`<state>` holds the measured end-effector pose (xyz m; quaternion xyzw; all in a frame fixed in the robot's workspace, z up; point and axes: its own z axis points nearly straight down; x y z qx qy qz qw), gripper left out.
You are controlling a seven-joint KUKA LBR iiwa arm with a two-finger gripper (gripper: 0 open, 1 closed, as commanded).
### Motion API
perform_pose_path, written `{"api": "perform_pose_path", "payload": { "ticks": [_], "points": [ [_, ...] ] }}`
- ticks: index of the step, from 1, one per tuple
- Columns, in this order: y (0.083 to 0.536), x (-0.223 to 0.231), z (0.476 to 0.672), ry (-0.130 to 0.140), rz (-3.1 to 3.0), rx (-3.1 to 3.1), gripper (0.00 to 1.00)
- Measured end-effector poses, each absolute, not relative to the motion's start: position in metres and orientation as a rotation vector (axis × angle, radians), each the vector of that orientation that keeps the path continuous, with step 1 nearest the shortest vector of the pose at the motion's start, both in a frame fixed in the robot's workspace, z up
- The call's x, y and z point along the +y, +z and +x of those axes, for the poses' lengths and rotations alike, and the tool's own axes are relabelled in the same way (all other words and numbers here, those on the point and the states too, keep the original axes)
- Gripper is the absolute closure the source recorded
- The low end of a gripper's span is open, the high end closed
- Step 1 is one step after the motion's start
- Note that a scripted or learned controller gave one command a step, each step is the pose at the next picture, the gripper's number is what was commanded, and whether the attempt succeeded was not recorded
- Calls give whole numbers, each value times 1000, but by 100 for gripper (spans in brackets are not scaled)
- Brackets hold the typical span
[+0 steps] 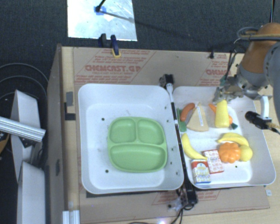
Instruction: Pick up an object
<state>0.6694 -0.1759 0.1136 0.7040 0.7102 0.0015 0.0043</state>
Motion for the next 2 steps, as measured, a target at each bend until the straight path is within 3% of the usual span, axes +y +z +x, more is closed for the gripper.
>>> {"api": "perform_pose_path", "payload": {
  "ticks": [1, 2],
  "points": [
    [188, -111, 654, 5, 2211, 2229, 100],
    [229, -47, 642, 9, 2208, 2232, 100]
  ]
}}
